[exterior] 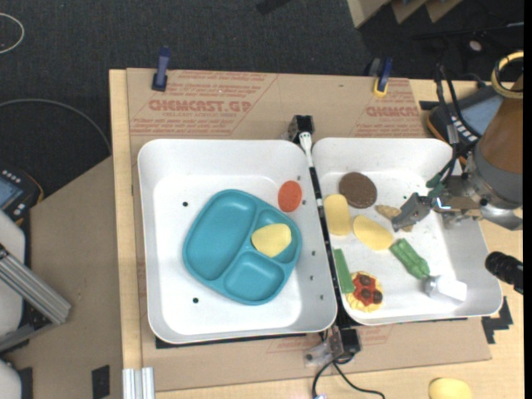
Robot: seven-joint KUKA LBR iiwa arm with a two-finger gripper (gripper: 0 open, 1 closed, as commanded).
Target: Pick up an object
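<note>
gripper point(413, 213): hung low over the right bin point(465, 306), near its back right; couldn't tell open or closed, too blurry
targets: all in the right bin. brown disc point(358, 189), two yellow pieces point(337, 214) point(373, 233), green tube point(410, 258), pizza-looking slice point(364, 290)
nearest pick: probably the tan scrap point(386, 212) just beside the gripper, or the yellow piece below it
risk: stuff packed pretty close, so could've nudged a neighbour instead of grabbing, or skidded off the rounded yellow bits
left bin point(158, 248): held a teal tray point(224, 248) with a yellow lump point(271, 238), plus an orange ball point(289, 195) near it
desk: brown cardboard sheet point(208, 102) under both bins, clamped at the back
room: dark carpet, cables lying around
</note>
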